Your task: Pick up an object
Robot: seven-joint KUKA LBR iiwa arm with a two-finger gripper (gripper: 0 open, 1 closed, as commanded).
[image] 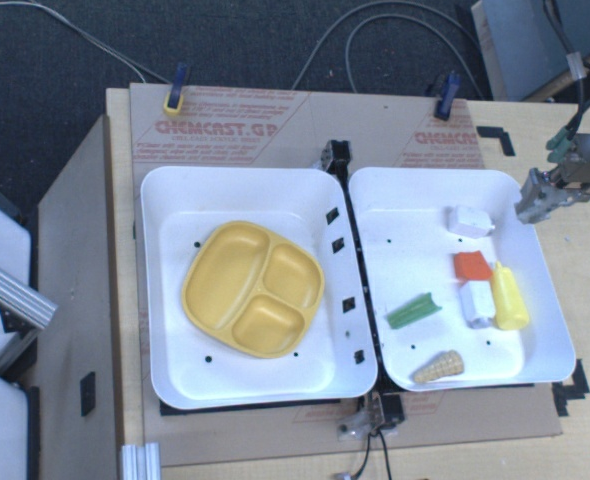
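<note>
- Your candidates for picking all lie in the right bin: a white block near its far wall, an orange block below that, and a second white piece touching the orange one's near side.
- A yellow bottle-like piece lies just beside those two, on the side nearest the arm.
- A green strip lies apart toward the bin's middle, and a tan cone rests near the front wall.
- Your pincer sits over the right bin's far right rim, touching none of the objects and with nothing seen between its fingers.
- You cannot tell from here whether it is spread or closed; it is small and blurred.
- The arm is cut off at the picture's right edge.
- The left bin holds a yellow divided tray.
- Both bins sit on a brown board on the worktop, with blue clamps at its far edge.
</note>
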